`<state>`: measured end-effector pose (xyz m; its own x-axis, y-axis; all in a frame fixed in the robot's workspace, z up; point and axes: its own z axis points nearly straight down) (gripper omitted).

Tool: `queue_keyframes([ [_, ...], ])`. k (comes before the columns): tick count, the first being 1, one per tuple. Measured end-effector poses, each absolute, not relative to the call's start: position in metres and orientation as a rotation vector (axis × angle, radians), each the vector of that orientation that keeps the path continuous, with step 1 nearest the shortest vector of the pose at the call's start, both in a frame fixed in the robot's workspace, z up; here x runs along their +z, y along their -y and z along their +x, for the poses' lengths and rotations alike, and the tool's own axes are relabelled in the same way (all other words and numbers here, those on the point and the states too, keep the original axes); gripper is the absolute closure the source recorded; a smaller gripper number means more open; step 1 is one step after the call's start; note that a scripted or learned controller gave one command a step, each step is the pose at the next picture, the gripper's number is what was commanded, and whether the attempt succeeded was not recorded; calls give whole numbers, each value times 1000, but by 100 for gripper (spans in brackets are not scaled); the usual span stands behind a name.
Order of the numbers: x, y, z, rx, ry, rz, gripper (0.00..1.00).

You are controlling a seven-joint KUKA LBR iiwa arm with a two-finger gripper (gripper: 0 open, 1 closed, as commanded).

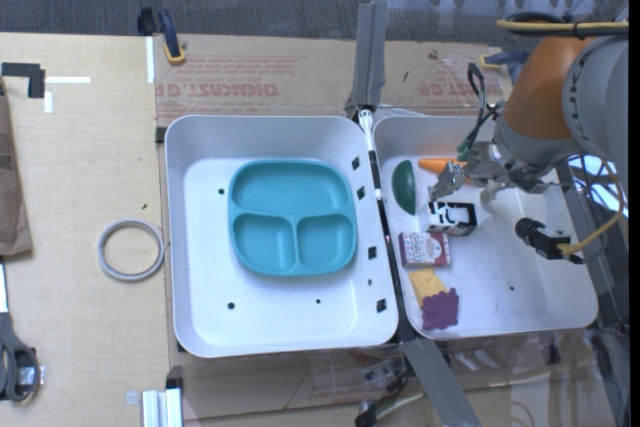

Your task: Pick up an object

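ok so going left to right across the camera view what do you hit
grey ring → teal divided plate in the left bin → dark green piece → gripper in the right bin

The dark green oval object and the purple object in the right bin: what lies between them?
In the camera view, between the dark green oval object and the purple object lie a red-patterned rectangular packet and a yellow piece.

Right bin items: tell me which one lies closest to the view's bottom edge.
The purple item, just below the yellow piece in the right bin. The red packet, green object and orange carrot-like piece all lie higher.
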<state>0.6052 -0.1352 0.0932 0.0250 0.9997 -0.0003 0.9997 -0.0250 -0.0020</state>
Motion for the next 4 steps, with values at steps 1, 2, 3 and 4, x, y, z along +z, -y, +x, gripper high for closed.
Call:
queue_keyframes([
  [1,92,133,618,1,2205,-2237,0],
  [2,92,216,575,-2,2454,-1959,0],
  [3,92,218,568,-7,2468,-1940,0],
  [4,92,217,540,-7,2407,-2012,0],
])
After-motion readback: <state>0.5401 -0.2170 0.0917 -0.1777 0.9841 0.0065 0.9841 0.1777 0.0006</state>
